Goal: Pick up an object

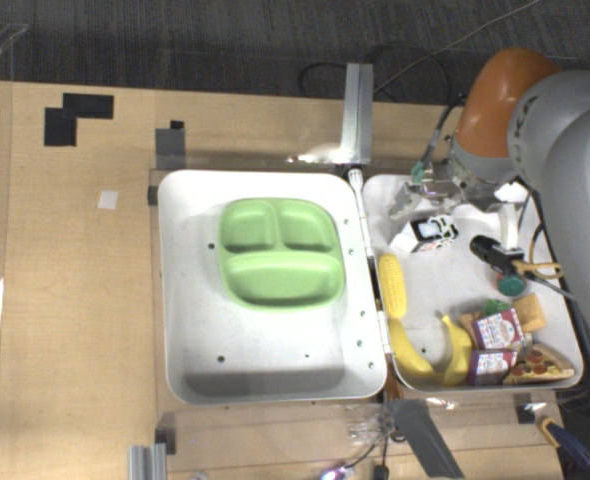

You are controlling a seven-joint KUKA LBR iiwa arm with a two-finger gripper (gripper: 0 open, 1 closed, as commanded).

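My gripper [430, 213] hangs over the far left part of the right bin [455, 268], below the grey wrist with its orange band. Just under it sits a small black and white piece [435, 231]; I cannot tell whether it is held. Along the bin's left wall lies a yellow corn cob [390, 286]. A banana [430, 356] curves across the near left corner. Two small purple and red boxes [495, 343] and a pizza slice [545, 366] rest at the near right, well away from the gripper.
The left bin [190, 348] holds a green divided plate [278, 251] at its middle. A small green round thing [513, 285] and a tan cracker [531, 313] lie near the right bin's right wall. A metal post [358, 113] stands behind the bins.
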